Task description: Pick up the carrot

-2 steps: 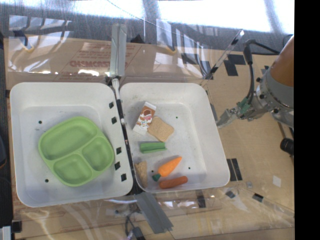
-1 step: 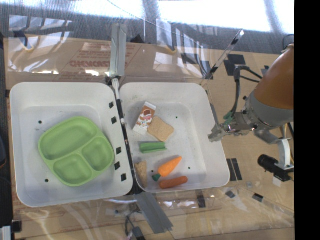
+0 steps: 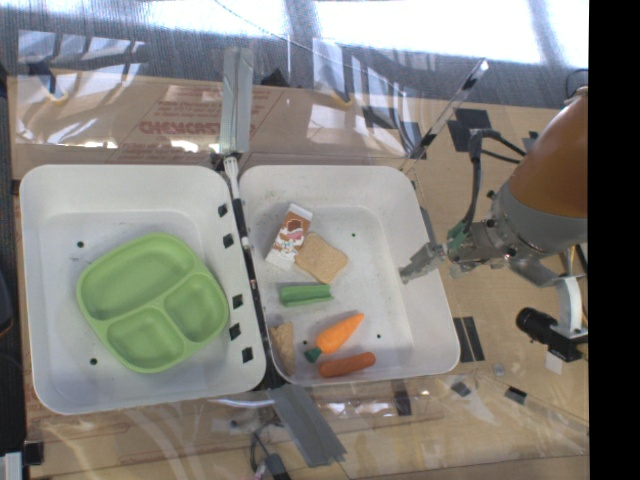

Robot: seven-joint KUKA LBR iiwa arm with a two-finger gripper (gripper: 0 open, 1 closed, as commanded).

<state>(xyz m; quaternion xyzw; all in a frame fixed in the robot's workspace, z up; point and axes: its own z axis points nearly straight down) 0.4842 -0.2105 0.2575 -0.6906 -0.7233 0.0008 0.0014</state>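
Observation:
The carrot [image 3: 338, 333], orange with a small green top, lies at a slant in the front part of the right bin [image 3: 400, 193]. My gripper [image 3: 418, 265] hangs over that bin's right rim, up and to the right of the carrot and well apart from it. Nothing shows in its grip. The grey arm with its orange band reaches in from the right edge.
Around the carrot lie a red sausage [image 3: 347, 365], a bread piece [image 3: 282, 343], a green stick [image 3: 305, 293], a toast slice [image 3: 321, 258] and a small carton [image 3: 290, 236]. The left bin [image 3: 50, 198] holds a green divided plate [image 3: 152, 301].

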